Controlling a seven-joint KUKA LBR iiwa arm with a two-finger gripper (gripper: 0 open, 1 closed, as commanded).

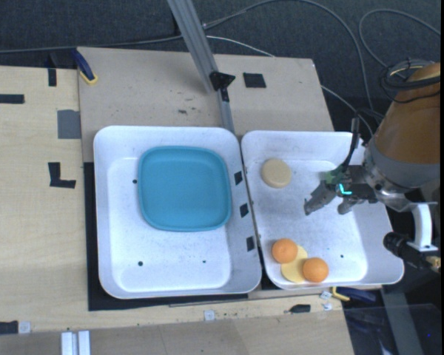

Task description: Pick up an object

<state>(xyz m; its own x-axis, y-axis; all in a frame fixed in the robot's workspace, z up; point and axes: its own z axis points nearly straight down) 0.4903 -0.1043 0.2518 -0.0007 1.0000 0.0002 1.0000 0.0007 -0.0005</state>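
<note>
**Gripper over right bin, nothing held**

Blue plate (183, 188) is seen flat in left bin (107, 198); judged stiff, slick, best taken at the rim. In right bin (355, 254): beige disc (276, 173) at the far side, two oranges (285, 251) (314, 269) on a yellow piece at the near edge; judged light, round, apt to roll. Gripper (327, 202) hangs spread apart, grasping nothing. No writing can be read.

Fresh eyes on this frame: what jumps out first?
The big blue plate in the left bin grabs the eye first. Next, the two orange balls in the right bin's near corner, with a pale round disc toward its far side. The gripper hovers over that bin's middle, holding nothing.
</note>
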